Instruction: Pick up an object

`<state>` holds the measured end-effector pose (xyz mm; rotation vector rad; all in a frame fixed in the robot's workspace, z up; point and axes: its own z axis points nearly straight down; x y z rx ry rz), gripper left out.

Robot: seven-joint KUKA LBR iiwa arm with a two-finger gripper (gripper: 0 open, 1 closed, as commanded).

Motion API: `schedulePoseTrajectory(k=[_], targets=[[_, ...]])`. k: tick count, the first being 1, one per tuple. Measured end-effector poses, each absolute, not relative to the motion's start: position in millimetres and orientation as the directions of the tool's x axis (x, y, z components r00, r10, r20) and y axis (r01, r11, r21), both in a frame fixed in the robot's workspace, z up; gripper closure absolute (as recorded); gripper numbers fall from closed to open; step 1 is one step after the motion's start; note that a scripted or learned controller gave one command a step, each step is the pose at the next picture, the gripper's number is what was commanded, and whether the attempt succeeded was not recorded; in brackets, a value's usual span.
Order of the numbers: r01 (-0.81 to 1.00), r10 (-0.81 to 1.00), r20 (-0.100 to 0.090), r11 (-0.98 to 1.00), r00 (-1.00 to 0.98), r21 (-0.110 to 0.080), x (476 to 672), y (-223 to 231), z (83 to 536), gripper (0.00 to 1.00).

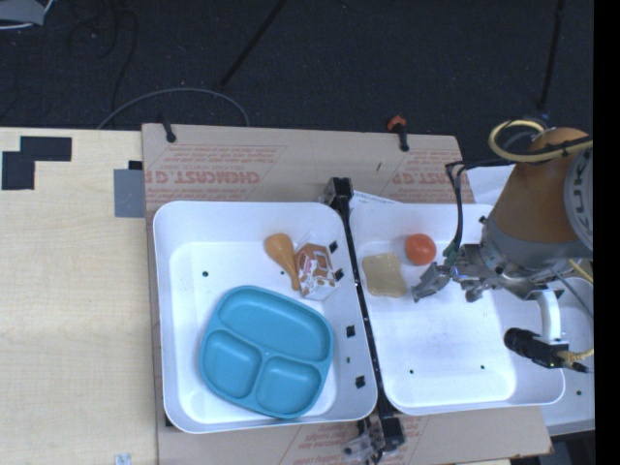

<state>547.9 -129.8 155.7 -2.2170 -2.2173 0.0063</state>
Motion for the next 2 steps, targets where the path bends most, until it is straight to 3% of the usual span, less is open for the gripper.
schedulePoseTrajectory(k=[2], targets=[[1.000,1.000,0.001,-0.001,0.001,-0.005,549.3,-133.1,86.3,0.00]])
